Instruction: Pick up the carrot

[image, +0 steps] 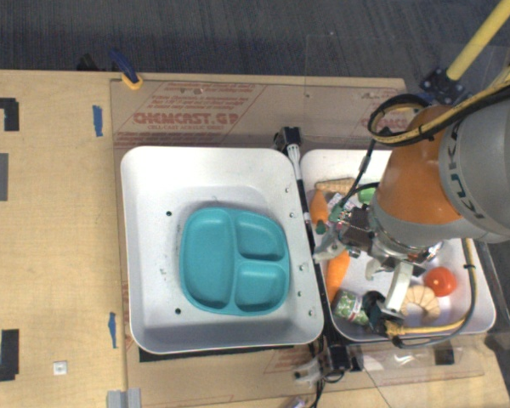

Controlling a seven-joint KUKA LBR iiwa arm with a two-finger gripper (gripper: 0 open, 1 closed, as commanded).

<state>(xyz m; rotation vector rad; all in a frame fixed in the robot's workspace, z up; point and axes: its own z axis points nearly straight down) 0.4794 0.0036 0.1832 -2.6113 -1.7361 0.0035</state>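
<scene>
Grey metal and a tangle of black cable make up the gripper [389, 300], which hangs low over the right bin [484, 313] near its front edge, below the orange band [416, 189] of the arm. Whether the claw is released or clenched cannot be told from here; the wrist and cabling cover too much of it, and nothing can be seen held in it.

Just to the left of the claw, along the right bin's left wall, lies the carrot [337, 272], an orange tapered piece running roughly back to front, its upper end tucked under the wrist hardware. It looks like a toy vegetable: probably light, stiff and smooth-skinned, so likely to slide or roll out of a pinch at the narrow tip. The better hold would be across the thicker middle, fingers closing on either side of its long axis, though the bin wall beside it leaves little room for the left finger.

Around it the bin is crowded. A green and white piece [350, 306] sits at the carrot's front end, a pale ridged item [423, 300] and a red tomato [442, 282] lie toward the right wall, and another orange object [321, 206] sits toward the back left corner.

The left bin [144, 253] holds a teal divided plate [235, 262] in its middle, well apart from the work.
</scene>
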